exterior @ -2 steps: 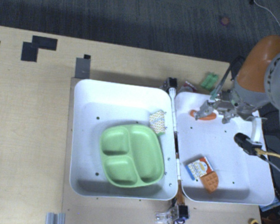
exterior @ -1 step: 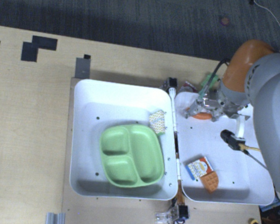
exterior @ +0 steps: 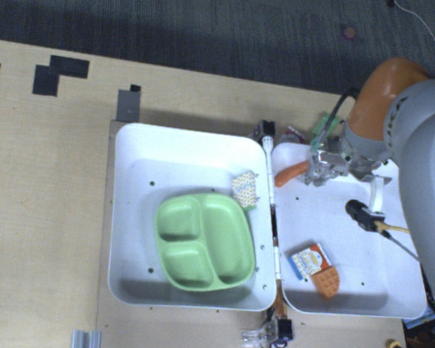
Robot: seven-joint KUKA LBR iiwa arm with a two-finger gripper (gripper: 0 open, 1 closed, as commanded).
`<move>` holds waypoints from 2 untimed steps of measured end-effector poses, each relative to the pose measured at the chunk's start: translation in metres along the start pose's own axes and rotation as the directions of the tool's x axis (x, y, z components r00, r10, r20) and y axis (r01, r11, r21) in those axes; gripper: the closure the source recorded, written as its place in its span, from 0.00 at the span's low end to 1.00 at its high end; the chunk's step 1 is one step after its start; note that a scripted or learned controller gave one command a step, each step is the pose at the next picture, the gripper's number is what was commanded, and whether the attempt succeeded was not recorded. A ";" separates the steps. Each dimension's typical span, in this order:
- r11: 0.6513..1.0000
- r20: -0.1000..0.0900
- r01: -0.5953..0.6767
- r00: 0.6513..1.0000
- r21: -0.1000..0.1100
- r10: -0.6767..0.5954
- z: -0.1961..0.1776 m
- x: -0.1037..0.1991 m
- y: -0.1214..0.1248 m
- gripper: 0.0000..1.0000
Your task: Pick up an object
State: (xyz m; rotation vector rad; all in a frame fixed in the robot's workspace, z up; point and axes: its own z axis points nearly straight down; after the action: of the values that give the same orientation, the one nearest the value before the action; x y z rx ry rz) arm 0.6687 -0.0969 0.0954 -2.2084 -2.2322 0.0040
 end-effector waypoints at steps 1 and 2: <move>1.000 0.001 -0.007 1.000 -0.009 0.007 -0.037 -0.074 0.000 1.00; 1.000 0.000 -0.006 1.000 -0.008 0.006 -0.036 -0.073 0.000 0.00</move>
State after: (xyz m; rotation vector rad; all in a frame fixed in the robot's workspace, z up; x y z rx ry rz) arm 0.6699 -0.1697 0.1317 -2.2193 -2.2297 -0.0047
